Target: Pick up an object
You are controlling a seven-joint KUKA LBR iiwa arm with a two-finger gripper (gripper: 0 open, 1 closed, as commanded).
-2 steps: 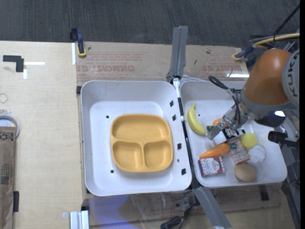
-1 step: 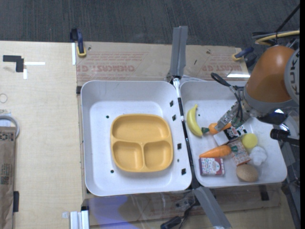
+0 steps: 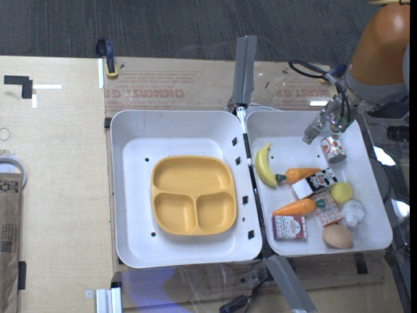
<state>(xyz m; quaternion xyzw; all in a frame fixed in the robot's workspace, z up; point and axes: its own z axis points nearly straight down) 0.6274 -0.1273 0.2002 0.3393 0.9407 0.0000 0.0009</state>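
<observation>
left bin: yellow divided plate | right bin: banana, two carrots, lemon, egg, small can | my gripper hovering over the far end just beside the can, can't tell how my jaws stand, holding nothing

a wooden bench seen from above. on it lie a flattened cardboard sheet with red print, a small black l-shaped bracket near the left edge, a blue and yellow clamp, and a brown paper bag at far left.
</observation>
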